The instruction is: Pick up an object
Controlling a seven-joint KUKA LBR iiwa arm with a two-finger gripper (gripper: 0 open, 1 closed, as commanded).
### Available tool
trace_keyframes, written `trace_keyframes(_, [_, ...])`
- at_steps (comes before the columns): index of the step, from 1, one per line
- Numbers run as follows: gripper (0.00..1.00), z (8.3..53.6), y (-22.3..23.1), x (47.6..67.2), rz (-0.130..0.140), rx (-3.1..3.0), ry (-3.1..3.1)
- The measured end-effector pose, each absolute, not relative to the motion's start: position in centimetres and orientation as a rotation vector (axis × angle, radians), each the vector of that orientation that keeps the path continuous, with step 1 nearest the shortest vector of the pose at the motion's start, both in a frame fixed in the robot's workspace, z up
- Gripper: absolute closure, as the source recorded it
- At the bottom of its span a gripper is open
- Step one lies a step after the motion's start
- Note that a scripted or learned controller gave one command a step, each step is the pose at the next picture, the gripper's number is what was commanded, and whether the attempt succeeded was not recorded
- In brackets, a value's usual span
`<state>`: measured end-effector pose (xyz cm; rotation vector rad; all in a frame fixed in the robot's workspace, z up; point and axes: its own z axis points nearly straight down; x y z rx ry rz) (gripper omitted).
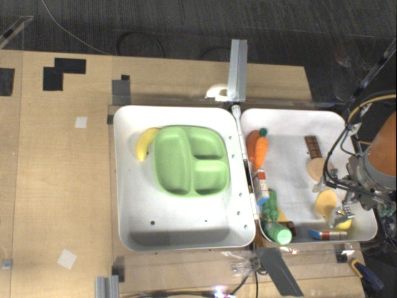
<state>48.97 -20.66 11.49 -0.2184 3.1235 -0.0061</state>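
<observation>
My tool (343,215) hangs low in the right bin (291,120), at its near right corner, over a small yellow piece (326,203); I cannot tell how it is set. That piece looks like light toy plastic, rounded and likely slick. I would take it across its narrow middle, squeezing gently so it does not squirt out.

We take this for a robotics lab: a pale wooden surface (56,185) on dark carpet (155,11), black marker patches (62,72) stuck to it, metal brackets (237,70) framing two white bins (180,238), loose cables (344,144), and a toy carrot (260,151) among plastic props.
</observation>
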Motion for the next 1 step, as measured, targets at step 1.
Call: trace_keyframes(1, [0.00, 9.03, -20.62, 49.99, -0.007, -0.183, 3.123])
